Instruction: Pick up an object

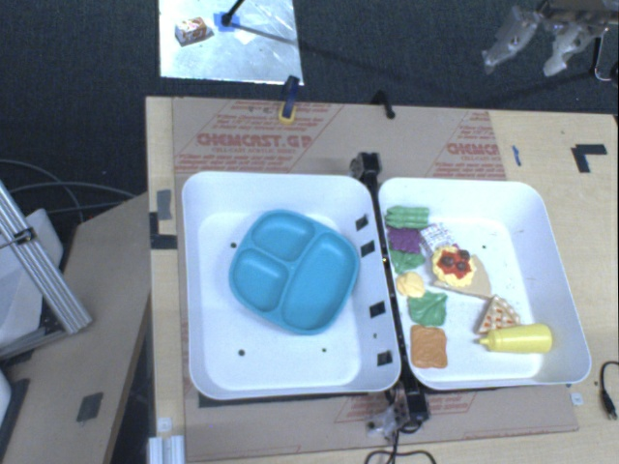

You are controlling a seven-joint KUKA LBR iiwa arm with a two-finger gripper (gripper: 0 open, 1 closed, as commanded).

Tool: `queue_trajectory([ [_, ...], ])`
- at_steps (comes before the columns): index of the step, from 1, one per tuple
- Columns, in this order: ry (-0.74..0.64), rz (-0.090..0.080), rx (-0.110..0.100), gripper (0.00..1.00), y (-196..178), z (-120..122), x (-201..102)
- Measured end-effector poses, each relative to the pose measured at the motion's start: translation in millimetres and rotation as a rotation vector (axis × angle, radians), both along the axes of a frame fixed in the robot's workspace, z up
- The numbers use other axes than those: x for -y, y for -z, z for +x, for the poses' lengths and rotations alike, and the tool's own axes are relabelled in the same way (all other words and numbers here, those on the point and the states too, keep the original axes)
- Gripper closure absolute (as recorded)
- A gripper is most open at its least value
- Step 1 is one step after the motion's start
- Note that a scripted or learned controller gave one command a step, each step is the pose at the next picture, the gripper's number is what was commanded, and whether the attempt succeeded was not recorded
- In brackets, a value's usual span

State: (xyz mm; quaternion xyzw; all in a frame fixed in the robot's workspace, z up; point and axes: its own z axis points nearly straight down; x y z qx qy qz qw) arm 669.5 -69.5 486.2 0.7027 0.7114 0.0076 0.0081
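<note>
My gripper (537,51) hangs at the top right, beyond the bench's far edge and well away from both bins; its two pale fingers (505,43) are spread apart with nothing between them. The right bin (551,249) holds several toy foods: a green leafy piece (406,217), a purple piece (405,241), a pizza slice (456,266), a small yellow piece (410,284), a green piece (427,307), an orange toast (428,346), a triangular wedge (497,313) and a yellow mustard bottle (516,338) lying on its side.
The left bin (213,356) holds a blue divided plate (293,271). A black divider clip (368,167) sits between the bins. A shiny sheet (229,25) with a small object lies on the floor at top left. An aluminium frame (39,269) stands at left.
</note>
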Motion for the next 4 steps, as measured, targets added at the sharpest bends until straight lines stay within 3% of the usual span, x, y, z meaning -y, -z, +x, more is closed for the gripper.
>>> queue_trajectory([
  [1,0.003,-0.001,-0.014,1.0,-0.2,-0.4,4.4],
  [2,0.014,0.0,-0.023,1.0,36.9,-16.8,27.7],
  [3,0.013,0.001,-0.024,1.0,55.9,-73.8,26.0],
  [4,0.008,0.001,-0.017,1.0,12.9,-116.1,15.1],
])
